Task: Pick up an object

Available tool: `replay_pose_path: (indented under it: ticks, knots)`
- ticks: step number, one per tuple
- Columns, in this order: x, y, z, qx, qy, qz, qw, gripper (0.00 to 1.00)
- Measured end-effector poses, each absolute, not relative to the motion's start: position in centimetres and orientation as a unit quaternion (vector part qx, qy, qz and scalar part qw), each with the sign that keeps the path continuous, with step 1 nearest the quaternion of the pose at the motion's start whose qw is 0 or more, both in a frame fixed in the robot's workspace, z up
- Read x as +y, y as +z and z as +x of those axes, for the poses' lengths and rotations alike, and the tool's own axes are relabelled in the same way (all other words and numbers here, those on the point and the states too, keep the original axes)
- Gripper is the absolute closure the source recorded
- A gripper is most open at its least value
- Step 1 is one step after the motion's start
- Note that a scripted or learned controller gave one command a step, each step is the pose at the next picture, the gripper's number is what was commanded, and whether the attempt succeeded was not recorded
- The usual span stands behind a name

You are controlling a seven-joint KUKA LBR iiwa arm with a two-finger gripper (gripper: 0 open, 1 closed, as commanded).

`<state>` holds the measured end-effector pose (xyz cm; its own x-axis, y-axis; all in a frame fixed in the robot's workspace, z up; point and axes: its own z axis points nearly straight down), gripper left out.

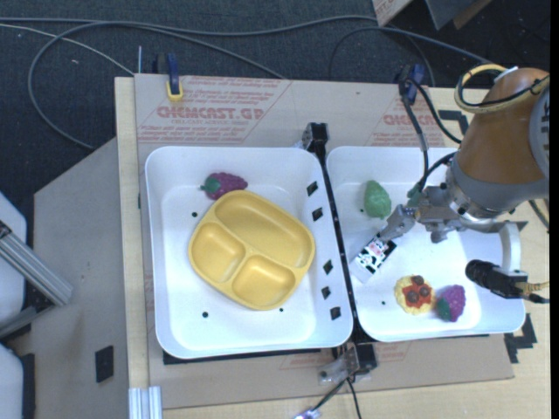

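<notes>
The arm (502, 151), grey with an orange band, reaches in from the right and hangs over the right bin (489, 321). The tool (395, 225) sits low over the middle of that bin, pointing toward the divider between the two bins. Whether it is open or closed cannot be told from this slant, and nothing is clearly seen in its grip. Just below and left of the tool tip lies a small black-and-white patterned block (373, 256), tilted, resting on the bin floor near the left wall; contact between tool and block cannot be judged. A green rounded toy (377, 199) lies toward the back of the right bin, up and left of the tool, apart from it. Near the front wall of the right bin sits a yellow toy pizza with red and dark toppings (414, 293), and just beside it on the right a purple grape cluster (452, 303), the two close or touching. The left bin (166, 234) holds a yellow divided plate (251, 249) with three compartments, set at a slant near the bin centre. A second purple grape cluster (224, 183) lies at the plate's back-left edge. Both bins rest on a counter covered by brown board (218, 112) with red print.
</notes>
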<state>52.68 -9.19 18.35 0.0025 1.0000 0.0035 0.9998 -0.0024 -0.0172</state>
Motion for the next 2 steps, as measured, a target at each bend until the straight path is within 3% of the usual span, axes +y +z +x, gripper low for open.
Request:
replay_pose_path:
  ticks: [1,2]
  knots:
    - [-9.2,19.1,53.0,-0.707,0.0002,-0.707,0.001,0.0]
    - [-9.7,14.0,52.0,-0.707,0.0015,-0.708,0.003,0.0]
